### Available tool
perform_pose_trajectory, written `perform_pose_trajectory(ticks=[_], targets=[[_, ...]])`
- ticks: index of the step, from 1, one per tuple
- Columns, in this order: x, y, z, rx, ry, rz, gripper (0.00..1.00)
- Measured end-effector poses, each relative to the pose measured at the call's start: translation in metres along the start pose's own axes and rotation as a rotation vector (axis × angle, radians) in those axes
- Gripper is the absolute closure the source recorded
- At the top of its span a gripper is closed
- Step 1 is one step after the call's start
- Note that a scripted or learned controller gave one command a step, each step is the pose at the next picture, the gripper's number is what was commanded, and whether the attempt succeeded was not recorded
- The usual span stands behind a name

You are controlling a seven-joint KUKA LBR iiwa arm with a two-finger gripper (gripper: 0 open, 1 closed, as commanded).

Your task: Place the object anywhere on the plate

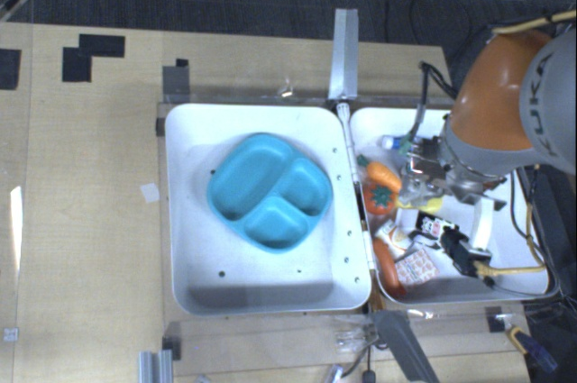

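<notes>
Gripper (pixel 416 183) is lowered into the right bin (pixel 532 278), among a clutter of small items; whether it is open, closed or gripping cannot be determined. An orange carrot-like toy (pixel 382 177) lies just to its left. The blue divided plate (pixel 269 191) sits well to its left, bare. Judgement: pick unconfirmed; transfer and placement outstanding.

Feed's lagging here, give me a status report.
Gripper low over right bin, among the clutter. Blue plate sits in left bin. Orange toy beside gripper.
</notes>
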State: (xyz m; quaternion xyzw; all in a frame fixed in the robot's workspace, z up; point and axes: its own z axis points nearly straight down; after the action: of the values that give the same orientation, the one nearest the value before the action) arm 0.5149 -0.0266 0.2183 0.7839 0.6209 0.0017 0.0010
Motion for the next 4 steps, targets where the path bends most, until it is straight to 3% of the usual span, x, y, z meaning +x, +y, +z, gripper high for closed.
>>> perform_pose_trajectory(ticks=[1,2,3,4], targets=[[0.060,0.020,-0.002,0.000,0.000,-0.161,1.00],[0.080,-0.035,-0.037,0.001,0.001,0.106,1.00],[0.080,-0.035,-0.037,0.001,0.001,0.106,0.00],[0.164,-0.067,-0.046,0.003,-0.001,-0.031,0.00]])
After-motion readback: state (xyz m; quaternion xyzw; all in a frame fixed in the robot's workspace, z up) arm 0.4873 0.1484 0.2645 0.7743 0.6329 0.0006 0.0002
